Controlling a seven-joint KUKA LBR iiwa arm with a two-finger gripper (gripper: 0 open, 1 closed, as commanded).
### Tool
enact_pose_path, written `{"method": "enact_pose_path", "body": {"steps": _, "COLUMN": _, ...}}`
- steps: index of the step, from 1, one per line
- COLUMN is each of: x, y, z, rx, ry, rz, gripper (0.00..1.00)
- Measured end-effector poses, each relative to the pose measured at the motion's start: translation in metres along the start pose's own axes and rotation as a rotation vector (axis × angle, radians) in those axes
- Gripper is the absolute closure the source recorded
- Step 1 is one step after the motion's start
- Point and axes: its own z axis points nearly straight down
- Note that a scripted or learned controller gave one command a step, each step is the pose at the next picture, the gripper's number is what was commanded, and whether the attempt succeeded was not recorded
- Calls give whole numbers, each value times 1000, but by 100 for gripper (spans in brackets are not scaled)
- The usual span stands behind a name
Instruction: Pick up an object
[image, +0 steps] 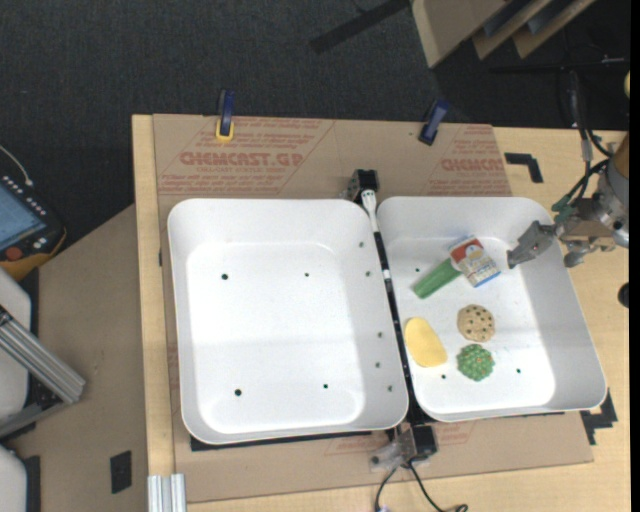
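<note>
Bins: I see two shallow white bins side by side on a cardboard-covered bench (300, 145).
Left bin (200, 400): bare white floor.
Right bin (570, 330): holds a green stick (434, 279), a small red, white and blue carton (474, 260) touching its upper end, a chocolate-chip cookie (477, 322), a yellow piece (426, 343), and a green bumpy ball (475, 363).
Gripper (530, 245): over the right bin's upper right edge, just beside the carton; I cannot tell the jaw state, and I see nothing in it.
</note>
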Motion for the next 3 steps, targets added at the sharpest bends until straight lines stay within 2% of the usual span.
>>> {"method": "enact_pose_path", "body": {"steps": 1, "x": 57, "y": -2, "z": 17, "rx": 4, "ry": 3, "rz": -5, "gripper": 0}}
{"method": "enact_pose_path", "body": {"steps": 2, "x": 50, "y": -53, "z": 67, "rx": 10, "ry": 4, "rz": 3, "gripper": 0}}
{"method": "enact_pose_path", "body": {"steps": 3, "x": 21, "y": -81, "z": 148, "rx": 7, "ry": 3, "rz": 5, "gripper": 0}}
